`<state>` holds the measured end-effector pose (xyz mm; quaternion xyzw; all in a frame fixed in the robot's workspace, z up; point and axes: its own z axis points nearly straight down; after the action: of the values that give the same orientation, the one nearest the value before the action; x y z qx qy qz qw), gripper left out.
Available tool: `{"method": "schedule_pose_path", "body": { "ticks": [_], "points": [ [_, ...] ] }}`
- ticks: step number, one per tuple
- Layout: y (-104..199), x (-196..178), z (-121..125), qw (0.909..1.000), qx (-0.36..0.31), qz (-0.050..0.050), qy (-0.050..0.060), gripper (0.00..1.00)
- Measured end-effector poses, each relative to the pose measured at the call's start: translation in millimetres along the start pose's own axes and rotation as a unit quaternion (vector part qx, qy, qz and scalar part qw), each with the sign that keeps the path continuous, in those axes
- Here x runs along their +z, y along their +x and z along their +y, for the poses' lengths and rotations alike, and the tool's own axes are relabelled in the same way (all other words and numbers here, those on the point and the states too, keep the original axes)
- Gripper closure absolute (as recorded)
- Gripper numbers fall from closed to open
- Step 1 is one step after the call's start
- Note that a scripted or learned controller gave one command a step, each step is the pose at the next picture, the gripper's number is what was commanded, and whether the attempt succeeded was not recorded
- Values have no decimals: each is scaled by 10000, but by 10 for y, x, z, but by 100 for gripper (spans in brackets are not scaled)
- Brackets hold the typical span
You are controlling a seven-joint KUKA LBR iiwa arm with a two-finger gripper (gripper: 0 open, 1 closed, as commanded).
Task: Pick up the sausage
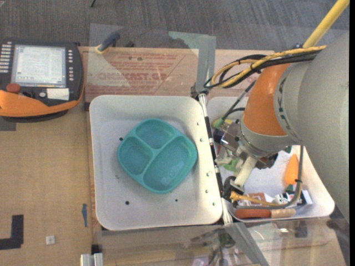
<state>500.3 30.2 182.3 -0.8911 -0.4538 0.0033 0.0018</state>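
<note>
The sausage (255, 213), a reddish-brown stick, lies along the front wall of the right bin (326, 204). The arm's grey and orange wrist covers most of that bin. My gripper (235, 160) hangs low over the bin's left side, close to the divider, behind and a little left of the sausage and apart from it. The wrist hides most of the gripper.
A teal divided plate (157, 155) lies in the left bin (105, 121). An orange carrot (291, 170) sits at the right of the right bin. Small green items (224, 124) show by the divider. A tablet pendant (39, 76) rests on the bench at far left.
</note>
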Motion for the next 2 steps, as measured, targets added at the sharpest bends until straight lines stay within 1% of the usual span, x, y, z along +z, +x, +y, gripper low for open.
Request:
{"method": "schedule_pose_path", "body": {
  "ticks": [1,2],
  "points": [
    [730,-649,-641,9951,989,3,-19,100],
    [1445,-608,-946,9881,1537,8,-24,100]
  ]
}}
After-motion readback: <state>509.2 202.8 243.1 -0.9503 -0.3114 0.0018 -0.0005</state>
